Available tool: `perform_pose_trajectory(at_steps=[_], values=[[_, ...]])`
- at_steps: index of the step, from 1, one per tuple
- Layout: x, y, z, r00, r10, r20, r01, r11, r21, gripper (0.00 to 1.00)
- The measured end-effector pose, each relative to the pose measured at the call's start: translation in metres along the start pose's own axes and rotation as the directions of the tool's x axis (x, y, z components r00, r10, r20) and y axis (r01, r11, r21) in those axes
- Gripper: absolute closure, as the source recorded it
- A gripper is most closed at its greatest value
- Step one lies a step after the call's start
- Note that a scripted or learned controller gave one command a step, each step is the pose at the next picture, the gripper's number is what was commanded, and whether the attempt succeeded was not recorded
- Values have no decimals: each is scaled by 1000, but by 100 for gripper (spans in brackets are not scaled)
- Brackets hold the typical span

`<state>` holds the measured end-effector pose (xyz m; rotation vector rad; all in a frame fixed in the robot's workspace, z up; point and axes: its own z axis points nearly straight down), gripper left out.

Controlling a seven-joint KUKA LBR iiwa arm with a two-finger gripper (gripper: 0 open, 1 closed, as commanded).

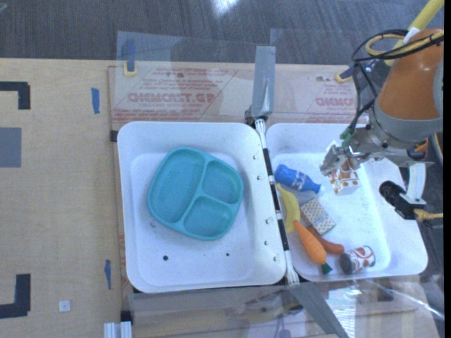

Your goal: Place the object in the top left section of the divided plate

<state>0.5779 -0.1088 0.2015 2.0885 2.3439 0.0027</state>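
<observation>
Grey-and-orange arm hovering over the right white bin (394, 255).

The gripper (340, 162) is hanging near that bin's far edge, just above a small white-and-orange patterned carton (345, 180); whether its fingers are spread is impossible to tell. The teal divided plastic plate (195, 193) is sitting in the left white bin (141, 259), near the counter's middle.

A single fixed camera looks down at a slant on a pale wooden bench (56, 210), taking in both shallow white plastic bins (141, 259) side by side. The grey arm with its orange band (412, 83) enters from the frame's right, while dark floor runs along the top.
</observation>
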Motion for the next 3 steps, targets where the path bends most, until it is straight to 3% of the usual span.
perform_pose_trajectory(at_steps=[1,2,3], values=[[83,15,17,947,-322,-2,322,947,3,100],[164,26,6,918,-396,0,396,918,-1,100],[163,26,6,919,-395,0,395,919,-1,0]])
